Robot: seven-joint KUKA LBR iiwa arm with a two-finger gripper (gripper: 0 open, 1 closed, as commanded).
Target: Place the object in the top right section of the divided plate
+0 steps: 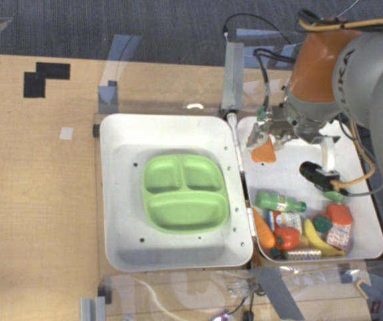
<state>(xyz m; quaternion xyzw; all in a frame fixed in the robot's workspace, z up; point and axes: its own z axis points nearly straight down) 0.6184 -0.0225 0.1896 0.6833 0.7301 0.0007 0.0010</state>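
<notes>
**Orange piece at gripper; plate lies to the left**

The gripper (266, 134) hangs over the upper left corner of the right bin (359, 246), near the divider between the bins. An orange wedge-shaped object (264, 153) is directly under it, touching or almost touching the fingertips. The view doesn't show clearly if the fingers close on it or just stand above, so I can't tell the grip state.

The green divided plate (185, 192) sits in the middle of the left bin (118, 246), so it is left of and a bit below the gripper in the view. Its top right section (201, 174) is the compartment nearest to the gripper, approx. level w/ the orange piece & just across the bin walls.

Other toy food lies at the right bin's lower edge, well apart from the gripper.
</notes>
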